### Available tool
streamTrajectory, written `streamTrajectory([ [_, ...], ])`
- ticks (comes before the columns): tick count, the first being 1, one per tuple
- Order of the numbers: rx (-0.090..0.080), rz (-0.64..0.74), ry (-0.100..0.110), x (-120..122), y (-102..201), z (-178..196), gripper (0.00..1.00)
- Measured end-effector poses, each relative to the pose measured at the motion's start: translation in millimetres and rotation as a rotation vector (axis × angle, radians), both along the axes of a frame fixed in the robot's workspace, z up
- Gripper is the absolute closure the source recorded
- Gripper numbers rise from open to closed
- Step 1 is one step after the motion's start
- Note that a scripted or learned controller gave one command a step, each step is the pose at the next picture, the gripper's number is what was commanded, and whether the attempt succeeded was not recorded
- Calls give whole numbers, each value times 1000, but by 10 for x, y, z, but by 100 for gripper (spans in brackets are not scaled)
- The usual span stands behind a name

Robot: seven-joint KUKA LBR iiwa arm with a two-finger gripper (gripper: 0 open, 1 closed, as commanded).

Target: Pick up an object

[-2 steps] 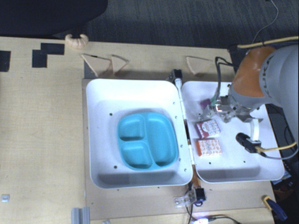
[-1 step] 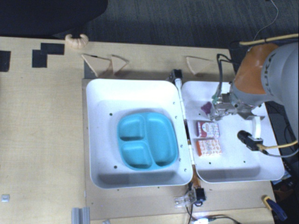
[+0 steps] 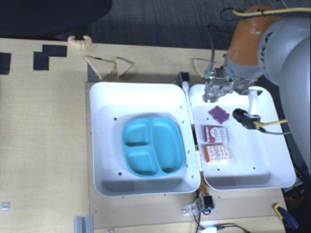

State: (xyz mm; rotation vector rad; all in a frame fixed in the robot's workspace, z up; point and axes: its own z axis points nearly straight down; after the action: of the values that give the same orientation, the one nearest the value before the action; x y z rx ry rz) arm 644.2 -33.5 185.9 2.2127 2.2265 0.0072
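Pale wooden surface carries two bins; in the right bin (image 3: 272,164) the tool (image 3: 210,95), grip unreadable, hangs near its far-left corner above the purple piece (image 3: 219,114), nothing lifted yet.

Arm: my grey iiwa arm (image 3: 286,47) reaches in from the right, bulky link high in view.
Wrist: I see the orange band (image 3: 245,38) just above it, tilted down and leftward.
Gripper: my gripper (image 3: 214,95) hangs low, pointing downward; its metal parts look blurred from here.
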Motion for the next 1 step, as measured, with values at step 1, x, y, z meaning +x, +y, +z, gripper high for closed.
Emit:
streamTrajectory([
  [1, -1, 0, 2, -6, -10, -8, 0],
])
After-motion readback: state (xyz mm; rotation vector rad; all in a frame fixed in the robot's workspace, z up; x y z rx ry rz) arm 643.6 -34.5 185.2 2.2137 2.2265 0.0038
